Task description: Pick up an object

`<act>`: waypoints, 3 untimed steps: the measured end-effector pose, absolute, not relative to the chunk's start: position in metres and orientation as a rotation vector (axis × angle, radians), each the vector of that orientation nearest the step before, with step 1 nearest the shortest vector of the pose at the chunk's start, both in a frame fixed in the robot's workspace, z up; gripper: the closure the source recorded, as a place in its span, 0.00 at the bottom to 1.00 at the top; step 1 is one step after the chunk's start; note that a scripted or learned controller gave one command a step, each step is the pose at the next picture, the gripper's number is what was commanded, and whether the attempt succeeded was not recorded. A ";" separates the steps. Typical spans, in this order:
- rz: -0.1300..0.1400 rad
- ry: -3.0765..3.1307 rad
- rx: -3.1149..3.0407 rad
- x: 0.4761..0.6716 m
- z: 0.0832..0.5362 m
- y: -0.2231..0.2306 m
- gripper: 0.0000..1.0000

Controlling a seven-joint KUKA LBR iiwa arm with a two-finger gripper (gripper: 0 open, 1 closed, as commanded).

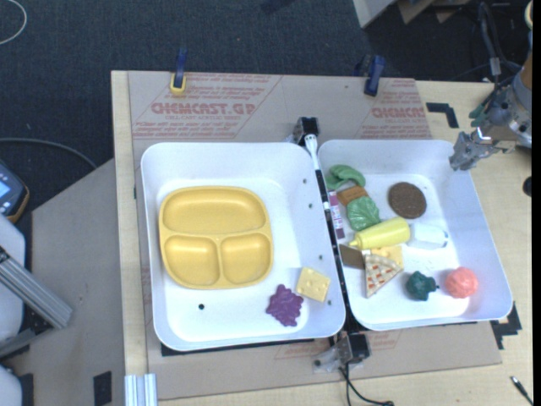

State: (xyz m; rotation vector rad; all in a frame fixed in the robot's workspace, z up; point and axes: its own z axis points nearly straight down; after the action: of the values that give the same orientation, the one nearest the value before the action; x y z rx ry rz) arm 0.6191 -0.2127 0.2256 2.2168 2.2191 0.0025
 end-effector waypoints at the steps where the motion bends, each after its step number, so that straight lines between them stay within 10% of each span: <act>1: 0.002 2.231 2.217 0.627 0.219 -0.152 1.00; 3: 0.005 2.227 2.213 0.627 0.228 -0.044 1.00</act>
State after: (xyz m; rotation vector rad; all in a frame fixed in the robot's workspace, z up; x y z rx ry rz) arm 0.6269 -0.0438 0.2282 2.2133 2.2273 0.0050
